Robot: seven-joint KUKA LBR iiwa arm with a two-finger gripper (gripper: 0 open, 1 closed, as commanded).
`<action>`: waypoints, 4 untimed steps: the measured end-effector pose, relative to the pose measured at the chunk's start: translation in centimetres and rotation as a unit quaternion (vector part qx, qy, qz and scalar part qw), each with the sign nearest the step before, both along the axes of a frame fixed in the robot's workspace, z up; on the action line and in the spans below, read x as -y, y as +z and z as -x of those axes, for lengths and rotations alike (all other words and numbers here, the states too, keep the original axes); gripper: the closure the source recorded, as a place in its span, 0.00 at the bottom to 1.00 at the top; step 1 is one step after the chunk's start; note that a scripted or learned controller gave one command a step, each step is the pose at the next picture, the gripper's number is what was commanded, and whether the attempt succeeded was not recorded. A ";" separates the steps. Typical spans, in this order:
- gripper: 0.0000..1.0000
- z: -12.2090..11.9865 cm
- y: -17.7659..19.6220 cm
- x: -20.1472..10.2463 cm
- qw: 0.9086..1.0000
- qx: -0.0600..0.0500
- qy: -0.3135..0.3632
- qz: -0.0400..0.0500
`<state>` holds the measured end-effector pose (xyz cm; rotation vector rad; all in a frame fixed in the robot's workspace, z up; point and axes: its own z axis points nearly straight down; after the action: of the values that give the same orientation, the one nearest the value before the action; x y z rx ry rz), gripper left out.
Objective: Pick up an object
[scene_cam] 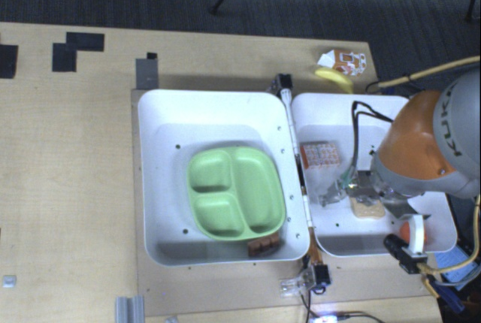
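My gripper (336, 192) hangs low inside the right bin (338, 113), near its left-middle, on the grey arm with the orange band (415, 147) that comes in from the right. A flat tan piece (368, 208) lies on the bin floor just right of the gripper tip, partly under the wrist. A small red-and-white patterned packet (321, 155) lies just behind the gripper, apart from it. I see nothing between the gripper's tips.
The left bin (161, 164) holds a green divided plate (237, 192) with a small brown item (263, 245) at its front edge. On the bench behind the right bin lie a yellow banana-like piece (333, 76) and a small wrapper (344, 60).
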<state>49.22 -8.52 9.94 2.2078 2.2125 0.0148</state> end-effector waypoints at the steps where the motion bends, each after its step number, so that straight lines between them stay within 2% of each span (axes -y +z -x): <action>1: 0.00 0.1 -1.1 0.2 1.000 0.000 -0.001 0.002; 2: 1.00 -0.1 0.1 0.1 1.000 0.003 0.000 0.001; 3: 0.00 -0.1 0.0 0.1 1.000 0.002 0.000 0.001; 4: 0.00 0.0 -1.1 0.6 1.000 0.001 0.000 0.001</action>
<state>49.19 -9.11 8.88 2.2072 2.2100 0.0144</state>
